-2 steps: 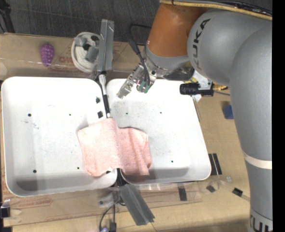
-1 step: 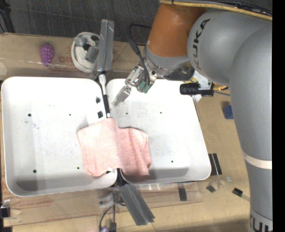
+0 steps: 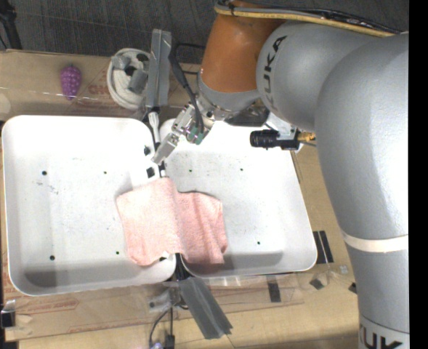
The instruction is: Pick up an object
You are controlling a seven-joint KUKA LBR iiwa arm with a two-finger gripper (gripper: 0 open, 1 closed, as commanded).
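A pink cloth (image 3: 171,224) lies draped over the divider between the two white bins, half in the left bin (image 3: 61,209) and half in the right bin (image 3: 264,209). Its front edge reaches the bins' front rims. My gripper (image 3: 154,162) hangs low over the divider, right at the cloth's back corner, and seems to touch it there. The grey arm with its orange band (image 3: 232,49) comes in from the right and hides the back of the right bin.
On the bench behind the left bin sit a small purple object (image 3: 70,81) and a white round holder (image 3: 128,77). A grey upright bracket (image 3: 158,67) stands just behind the gripper. Another grey bracket (image 3: 203,307) sits at the front between the bins.
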